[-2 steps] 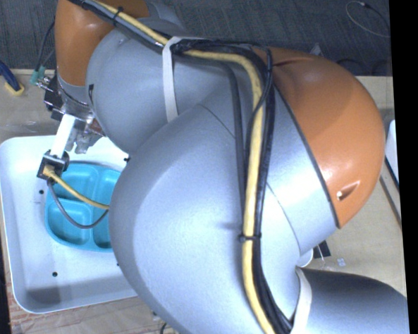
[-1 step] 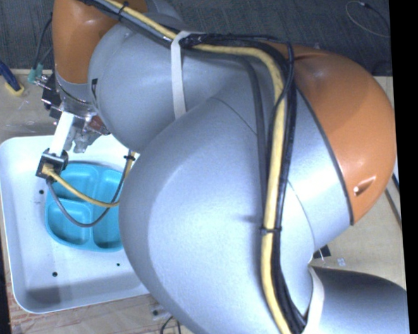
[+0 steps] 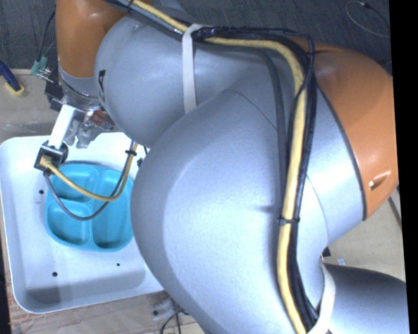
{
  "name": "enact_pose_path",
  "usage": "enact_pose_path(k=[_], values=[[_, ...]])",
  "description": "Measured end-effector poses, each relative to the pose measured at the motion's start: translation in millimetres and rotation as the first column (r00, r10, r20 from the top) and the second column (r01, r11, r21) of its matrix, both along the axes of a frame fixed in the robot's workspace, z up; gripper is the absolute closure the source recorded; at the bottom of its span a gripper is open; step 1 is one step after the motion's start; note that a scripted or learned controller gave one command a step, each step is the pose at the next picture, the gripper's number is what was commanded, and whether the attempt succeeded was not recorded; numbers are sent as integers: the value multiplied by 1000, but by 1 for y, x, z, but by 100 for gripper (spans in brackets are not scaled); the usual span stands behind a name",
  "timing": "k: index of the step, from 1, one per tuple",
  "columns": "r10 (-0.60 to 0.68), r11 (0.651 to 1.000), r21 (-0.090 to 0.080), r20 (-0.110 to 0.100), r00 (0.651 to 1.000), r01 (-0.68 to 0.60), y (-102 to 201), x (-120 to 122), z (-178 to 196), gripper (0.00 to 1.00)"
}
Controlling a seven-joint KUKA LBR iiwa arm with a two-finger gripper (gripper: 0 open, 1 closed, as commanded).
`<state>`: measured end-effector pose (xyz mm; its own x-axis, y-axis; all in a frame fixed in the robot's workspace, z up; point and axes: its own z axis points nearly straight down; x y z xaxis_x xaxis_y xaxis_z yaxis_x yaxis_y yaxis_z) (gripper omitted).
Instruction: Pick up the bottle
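Zero clue where the bottle sits; the grey arm [image 3: 232, 196] covers most of the bench. I'd guess it's light and slick, so grab it mid-body. The gripper [image 3: 88, 126] hangs over the far edge of the left bin [image 3: 23, 245], near a blue divided tray [image 3: 92, 226]. Can't tell if it's wide or closed.

the arm [image 3: 218, 197] is made of big rounded shells in smooth, glossy grey. a white strap [image 3: 187, 69] wraps one shell. left of the strap sits an orange band [image 3: 77, 37] with dark fittings under it, and far right of the strap a second orange section [image 3: 365, 118] bulges out. a yellow cable [image 3: 301, 122] and black cables [image 3: 250, 32] pass together under the strap and run along the shells. below and left of the strap, the gripper [image 3: 86, 128] shows silvery metal and small dark parts.
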<state>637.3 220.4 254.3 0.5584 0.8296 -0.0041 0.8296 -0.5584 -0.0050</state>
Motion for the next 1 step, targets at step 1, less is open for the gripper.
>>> enact_pose_path(k=[1], values=[[-527, 850, 0, 5, 850, 527, -3, -6, -21, 100]])
